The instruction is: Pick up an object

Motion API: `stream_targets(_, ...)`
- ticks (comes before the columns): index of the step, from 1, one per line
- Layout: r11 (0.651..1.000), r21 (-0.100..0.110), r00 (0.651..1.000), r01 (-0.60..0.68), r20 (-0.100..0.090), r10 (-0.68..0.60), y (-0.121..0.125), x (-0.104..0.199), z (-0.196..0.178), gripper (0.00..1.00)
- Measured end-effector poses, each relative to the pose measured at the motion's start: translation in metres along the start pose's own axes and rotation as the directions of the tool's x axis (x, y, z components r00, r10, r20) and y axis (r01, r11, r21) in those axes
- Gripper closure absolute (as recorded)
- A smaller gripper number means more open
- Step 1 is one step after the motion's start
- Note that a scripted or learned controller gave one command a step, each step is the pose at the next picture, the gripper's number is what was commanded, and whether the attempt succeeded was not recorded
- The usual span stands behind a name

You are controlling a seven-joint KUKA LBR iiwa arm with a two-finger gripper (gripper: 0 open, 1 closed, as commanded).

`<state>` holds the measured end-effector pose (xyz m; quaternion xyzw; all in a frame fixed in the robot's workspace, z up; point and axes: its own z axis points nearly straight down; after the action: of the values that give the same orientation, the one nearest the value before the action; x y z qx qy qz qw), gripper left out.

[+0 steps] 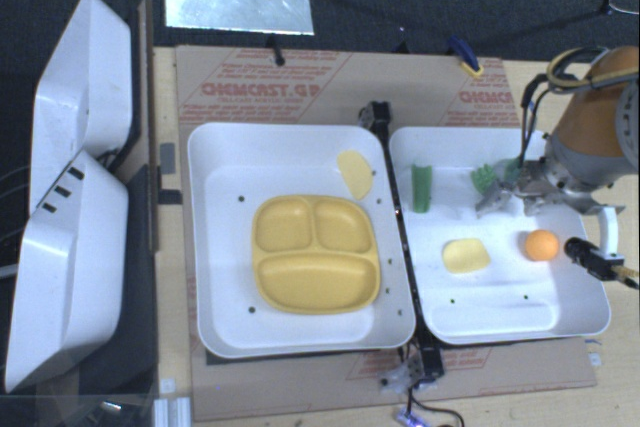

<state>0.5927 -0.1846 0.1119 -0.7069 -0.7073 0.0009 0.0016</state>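
Grey metal, the pincer hangs over the right bin's far edge; whether it is clenched cannot be told. A green object lies touching it there, likely light and soft, best nipped across its middle. Nearer the bin's right edge sits an orange ball.

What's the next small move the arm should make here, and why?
Probably a short descent onto the small green object: the gripper sits right beside it at the back of the right bin, and nothing visibly sits between its fingers.
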Motion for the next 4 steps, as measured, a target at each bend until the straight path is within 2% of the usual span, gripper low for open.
stream_targets(1, 1.000, -0.006, 1.000, 0.000, 0.002, 0.000, 0.001, -0.001, -0.014, 1.00)
stream_targets(3, 1.000, -0.010, 1.000, 0.000, 0.003, 0.000, 0.000, -0.008, -0.138, 1.00)
stream_targets(4, 1.000, -0.005, 1.000, 0.000, 0.001, 0.000, 0.000, -0.008, -0.145, 1.00)
